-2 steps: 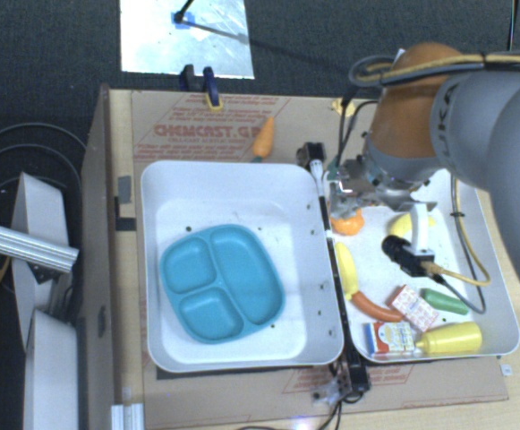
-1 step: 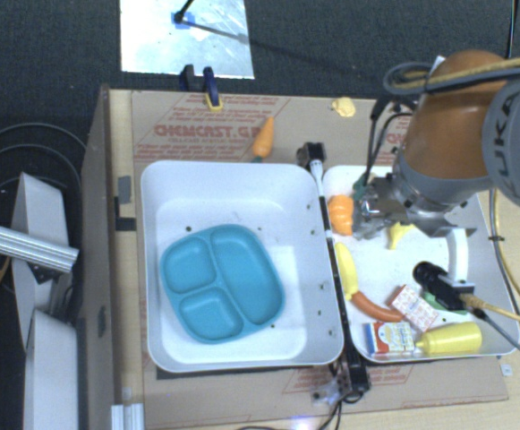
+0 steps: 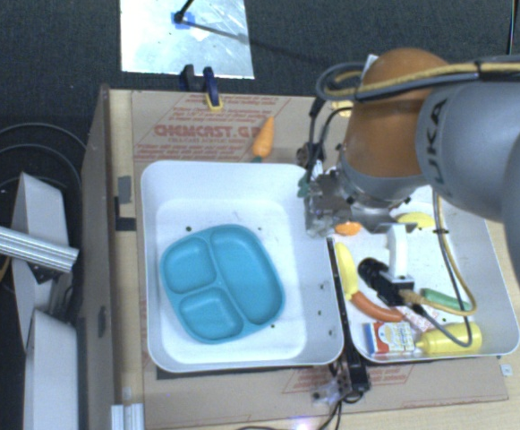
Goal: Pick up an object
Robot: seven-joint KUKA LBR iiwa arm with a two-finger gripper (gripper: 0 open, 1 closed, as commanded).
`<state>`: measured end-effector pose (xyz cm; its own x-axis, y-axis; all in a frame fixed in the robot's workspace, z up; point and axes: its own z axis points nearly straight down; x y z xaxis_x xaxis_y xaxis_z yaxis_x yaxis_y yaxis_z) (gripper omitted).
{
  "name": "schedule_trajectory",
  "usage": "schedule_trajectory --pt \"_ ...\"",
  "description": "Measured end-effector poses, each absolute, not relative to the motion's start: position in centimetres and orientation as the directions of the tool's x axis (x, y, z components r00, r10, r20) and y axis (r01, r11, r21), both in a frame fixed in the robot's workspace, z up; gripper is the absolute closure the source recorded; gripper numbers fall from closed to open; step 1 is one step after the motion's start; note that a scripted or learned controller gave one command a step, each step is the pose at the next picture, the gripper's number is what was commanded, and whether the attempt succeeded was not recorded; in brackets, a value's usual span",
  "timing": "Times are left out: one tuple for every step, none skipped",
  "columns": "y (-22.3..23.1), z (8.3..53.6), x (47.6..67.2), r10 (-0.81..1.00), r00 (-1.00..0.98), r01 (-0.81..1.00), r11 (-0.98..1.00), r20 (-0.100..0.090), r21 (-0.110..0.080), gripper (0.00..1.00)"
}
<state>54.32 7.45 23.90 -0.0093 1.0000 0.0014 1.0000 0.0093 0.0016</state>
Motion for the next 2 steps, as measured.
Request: schedule_trajectory --pt "1.6 26.2 48.4 1.000 0.003 1.000 -0.003 0.000 -0.002 1.00" --pt "4.8 22.0 50.8 1.000 -0.006 1.000 0.006 0.001 -0.002 1.00"
